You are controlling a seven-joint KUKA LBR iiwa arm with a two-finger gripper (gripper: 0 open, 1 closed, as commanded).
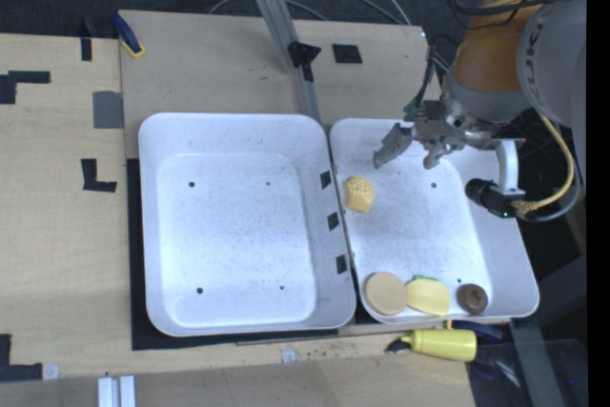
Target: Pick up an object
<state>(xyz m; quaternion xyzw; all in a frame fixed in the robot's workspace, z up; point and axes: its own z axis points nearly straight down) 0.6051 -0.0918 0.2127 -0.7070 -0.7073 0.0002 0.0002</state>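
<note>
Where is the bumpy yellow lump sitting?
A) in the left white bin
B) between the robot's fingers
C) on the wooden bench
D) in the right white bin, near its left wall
D: the bumpy yellow lump lies on the floor of the right white bin, close to its left wall, and the gripper hangs apart from it, up and to the right, with spread fingers holding nothing.

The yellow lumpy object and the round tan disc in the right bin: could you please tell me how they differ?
The yellow lumpy object is knobbly and irregular; the round tan disc is smooth and flat-looking. The lumpy object sits alone near the right bin's left wall, while the disc lies at the near edge, touching a yellow-green item. The lumpy object lies nearer the tool than the disc does. Both lie in the right bin.
</note>
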